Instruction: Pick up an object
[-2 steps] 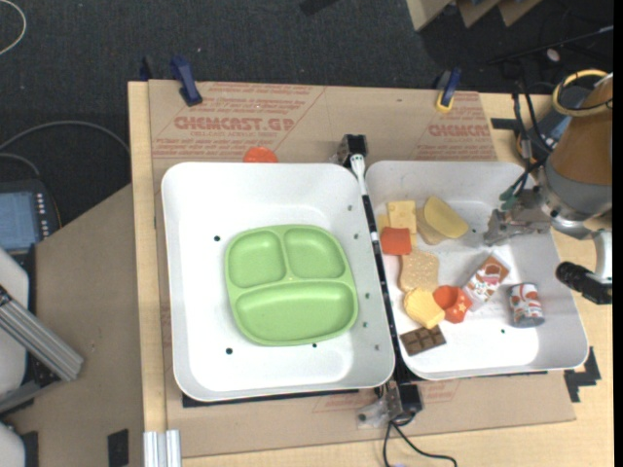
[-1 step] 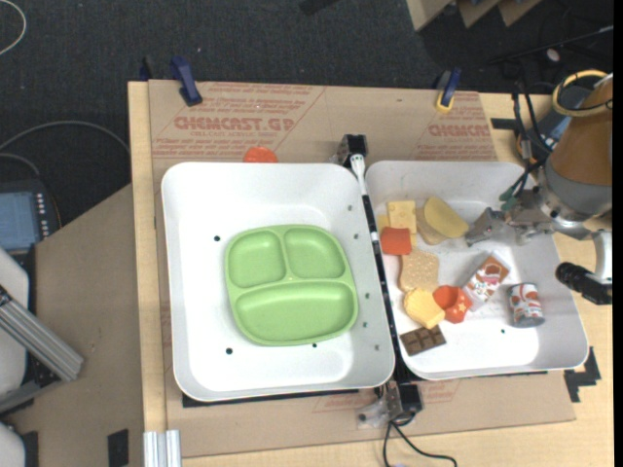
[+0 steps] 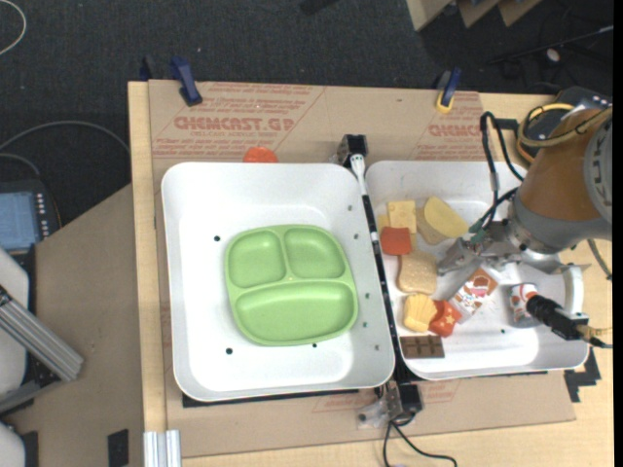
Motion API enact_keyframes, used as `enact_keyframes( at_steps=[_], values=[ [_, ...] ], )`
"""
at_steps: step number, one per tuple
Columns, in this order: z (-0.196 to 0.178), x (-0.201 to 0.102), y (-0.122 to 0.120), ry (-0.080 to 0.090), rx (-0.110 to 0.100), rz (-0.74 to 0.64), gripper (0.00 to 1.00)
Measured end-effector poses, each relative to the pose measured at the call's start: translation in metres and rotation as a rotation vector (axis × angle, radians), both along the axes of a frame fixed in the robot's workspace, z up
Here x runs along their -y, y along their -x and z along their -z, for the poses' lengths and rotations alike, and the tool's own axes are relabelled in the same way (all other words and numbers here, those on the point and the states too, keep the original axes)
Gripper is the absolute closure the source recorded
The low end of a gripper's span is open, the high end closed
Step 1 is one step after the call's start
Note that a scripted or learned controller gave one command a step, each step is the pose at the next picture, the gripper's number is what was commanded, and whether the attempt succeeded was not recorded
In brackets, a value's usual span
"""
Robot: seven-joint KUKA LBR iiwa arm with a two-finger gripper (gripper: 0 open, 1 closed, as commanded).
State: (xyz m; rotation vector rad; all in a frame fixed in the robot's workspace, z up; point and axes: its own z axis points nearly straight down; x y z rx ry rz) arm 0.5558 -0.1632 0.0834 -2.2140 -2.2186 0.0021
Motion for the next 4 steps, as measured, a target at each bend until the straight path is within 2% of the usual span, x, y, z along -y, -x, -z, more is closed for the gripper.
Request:
enact_keyframes(
  at_steps=[1,2,3,4],
  values=[
    [-0.001,-0.03,0.047,0.002,0.001,0.003,0.0],
    [-0.001,-0.026,0.041,0.005,0.007,0.003,0.0],
    [-0.001,-0.023,0.047,0.003,0.004,0.003,0.0],
    [-0.012,-0.023,0.046,0.005,0.009,0.004,1.0]
  ],
)
